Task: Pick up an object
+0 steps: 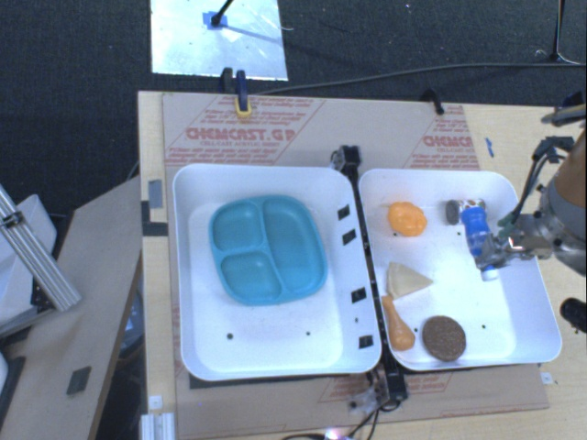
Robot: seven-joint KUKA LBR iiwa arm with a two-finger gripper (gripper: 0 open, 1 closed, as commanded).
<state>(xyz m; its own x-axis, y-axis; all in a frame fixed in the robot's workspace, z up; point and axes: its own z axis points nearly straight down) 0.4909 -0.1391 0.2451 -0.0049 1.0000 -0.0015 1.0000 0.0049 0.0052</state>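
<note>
1. The gripper (507, 246) sits low over the right bin (527, 337), at the near end of a blue bottle (475, 232) lying on the bin floor; whether it is apart or together cannot be told.
2. Judged step: closing in on the bottle, not yet a lift.
3. Other candidates: an orange ball (406, 218), a pale wedge (407, 280), a carrot-like piece (396, 324), a brown disc (444, 337).
4. Next: secure the bottle, then rise straight up. The left bin (197, 337) holds a teal divided plate (268, 249).

Grey arm (564, 214) entering frm right, gripper (503, 246) low
</note>
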